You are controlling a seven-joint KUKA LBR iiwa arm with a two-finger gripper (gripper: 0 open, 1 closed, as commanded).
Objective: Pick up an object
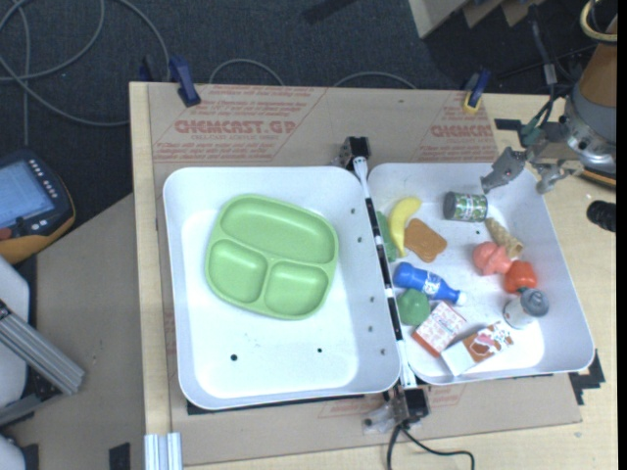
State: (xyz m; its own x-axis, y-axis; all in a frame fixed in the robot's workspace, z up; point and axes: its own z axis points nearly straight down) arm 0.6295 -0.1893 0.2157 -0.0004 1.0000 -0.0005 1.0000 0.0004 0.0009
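Hovering with jaws apart and empty just beside the small can, at its upper right, gripper had lifted nothing yet; descent, closing and lifting remained, judging by this.

Even, bright overhead light, soft faint shadows, mild glare on the white bins, perhaps slight overall softness.

1. The arm is cut off by the right edge, so just its wrist end shows.
2. The handheld screen device is cropped by the left edge.
3. The green toy lies partly hidden under the blue bottle.
4. Print on the small packets is too small to read.
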